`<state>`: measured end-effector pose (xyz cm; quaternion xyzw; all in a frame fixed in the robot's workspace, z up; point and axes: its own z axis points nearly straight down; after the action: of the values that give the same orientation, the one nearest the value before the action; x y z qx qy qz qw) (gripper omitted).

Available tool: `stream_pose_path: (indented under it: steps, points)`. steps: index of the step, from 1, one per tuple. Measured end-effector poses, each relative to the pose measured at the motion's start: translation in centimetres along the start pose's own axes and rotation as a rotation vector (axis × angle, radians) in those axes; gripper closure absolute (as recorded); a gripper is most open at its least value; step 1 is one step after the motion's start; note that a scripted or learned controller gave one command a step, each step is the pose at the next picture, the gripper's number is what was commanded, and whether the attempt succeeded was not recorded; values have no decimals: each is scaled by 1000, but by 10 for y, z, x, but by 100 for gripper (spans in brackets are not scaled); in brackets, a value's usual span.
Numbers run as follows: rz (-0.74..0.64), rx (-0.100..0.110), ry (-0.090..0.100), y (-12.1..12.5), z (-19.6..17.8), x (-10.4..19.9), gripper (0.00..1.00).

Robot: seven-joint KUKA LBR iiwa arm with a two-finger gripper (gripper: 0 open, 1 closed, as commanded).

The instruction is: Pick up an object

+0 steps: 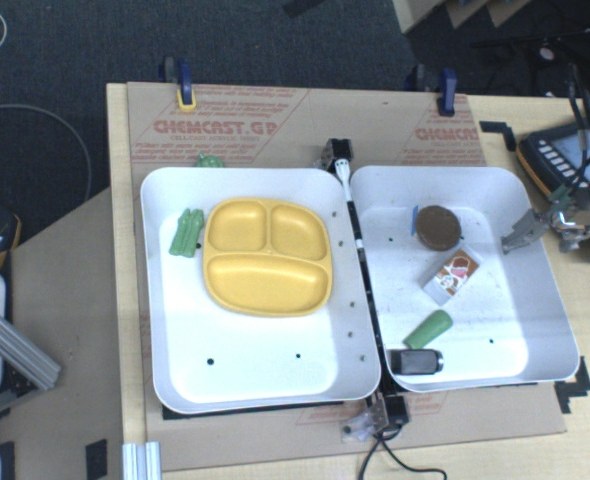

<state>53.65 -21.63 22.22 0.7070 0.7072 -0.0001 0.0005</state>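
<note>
Beside the round brown disc (pixel 438 227) in the right white bin (pixel 535 308), the metal gripper (pixel 531 226) hovers, grip state unclear.

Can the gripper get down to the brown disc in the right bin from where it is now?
Probably yes. The gripper sits at the right bin's far right edge, and the brown disc lies flat with bare bin floor between them. Only a small blue piece touches the disc's left side.

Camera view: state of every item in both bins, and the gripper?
Yellow divided plate: flat in the left bin, compartments bare.
Green pods: lying beside the plate's left edge.
Brown disc: flat, right bin.
Small carton: on its side.
Green cylinder: lying down.
Black block: at the bin's near rim.
Gripper: at the right bin's right edge.
</note>
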Motion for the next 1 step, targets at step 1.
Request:
stream_pose_path:
  steps: [1]
  points:
    - [-1,-3,-2,1,-11,0,100]
